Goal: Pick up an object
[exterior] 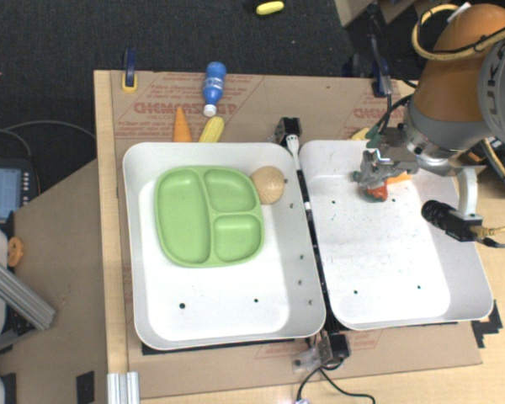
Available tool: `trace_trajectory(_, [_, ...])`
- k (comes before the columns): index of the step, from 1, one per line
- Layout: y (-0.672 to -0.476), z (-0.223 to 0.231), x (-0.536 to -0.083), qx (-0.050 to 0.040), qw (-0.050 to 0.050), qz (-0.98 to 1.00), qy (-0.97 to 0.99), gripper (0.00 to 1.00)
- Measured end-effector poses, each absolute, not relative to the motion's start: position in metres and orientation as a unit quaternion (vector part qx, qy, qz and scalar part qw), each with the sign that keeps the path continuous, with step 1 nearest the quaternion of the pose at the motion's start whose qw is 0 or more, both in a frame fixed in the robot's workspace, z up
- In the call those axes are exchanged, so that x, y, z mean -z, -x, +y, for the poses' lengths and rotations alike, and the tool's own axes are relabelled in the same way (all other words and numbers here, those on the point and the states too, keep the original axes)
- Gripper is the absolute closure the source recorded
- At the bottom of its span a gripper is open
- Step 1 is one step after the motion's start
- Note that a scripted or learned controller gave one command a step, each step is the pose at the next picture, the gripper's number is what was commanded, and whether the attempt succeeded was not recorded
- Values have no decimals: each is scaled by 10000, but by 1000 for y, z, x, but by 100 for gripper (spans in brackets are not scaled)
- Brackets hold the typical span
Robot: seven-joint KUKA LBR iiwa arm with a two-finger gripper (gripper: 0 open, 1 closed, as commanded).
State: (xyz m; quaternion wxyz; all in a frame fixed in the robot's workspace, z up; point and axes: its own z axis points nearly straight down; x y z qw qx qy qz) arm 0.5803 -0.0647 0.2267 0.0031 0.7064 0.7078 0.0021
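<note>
**Going for the orange thing in the right bin**

My hand (375,175) is down in the far part of the right bin (404,293), right on top of a small orange-red object (377,192). From this angle I honestly can't tell whether it's open, closed or gripping anything; the object peeks out just below it and the rest is hidden.

If I'm doing this step properly, I'd want the hand centred over the object and low enough before closing, then lift straight up slowly. The piece looks small and sits on slick plastic, so an off-centre pinch could just squirt it sideways. I'd check for it under the hand once it's clear of the bin floor before calling it a pick.

Containers: the right bin has just that orange piece. The left bin (219,318) holds a green tray (206,217) with three compartments, nothing in them that I can see, and a tan ball (269,183) touching its far right corner.
</note>
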Motion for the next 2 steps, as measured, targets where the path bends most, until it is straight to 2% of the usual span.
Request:
trace_trajectory(1, [-592, -138, -257, -7, 42, 7053, -7089, 100])
trace_trajectory(2, [-591, -133, -255, 0, 13, 7072, -7070, 0])
